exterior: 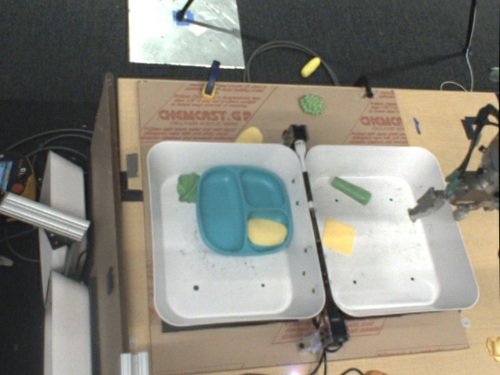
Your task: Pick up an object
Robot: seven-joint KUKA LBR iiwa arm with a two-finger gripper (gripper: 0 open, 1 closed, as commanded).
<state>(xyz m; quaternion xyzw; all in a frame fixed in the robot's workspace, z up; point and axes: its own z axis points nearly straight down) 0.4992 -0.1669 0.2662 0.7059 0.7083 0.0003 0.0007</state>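
While the end effector (419, 206) hangs over the right bin's (391, 297) right edge, grasping nothing I can see, its opening is unclear. The yellow square (339, 237) lies nearer, by the bin's left edge, and the green cylinder (351, 191) beyond; either could slide from a glancing approach.

You see two white bins (234, 307) on a tan bench (258, 104) printed with reddish lettering. In the left bin sits a teal divided plate (234, 209) holding a pale yellow lump (266, 231), with a green leafy piece (187, 187) beside it. The right bin (406, 287) holds a green stick (350, 190) and a yellow square slice (339, 237). The gripper (426, 203) looks grey. A green knobbly disc (312, 104) lies on the bench.
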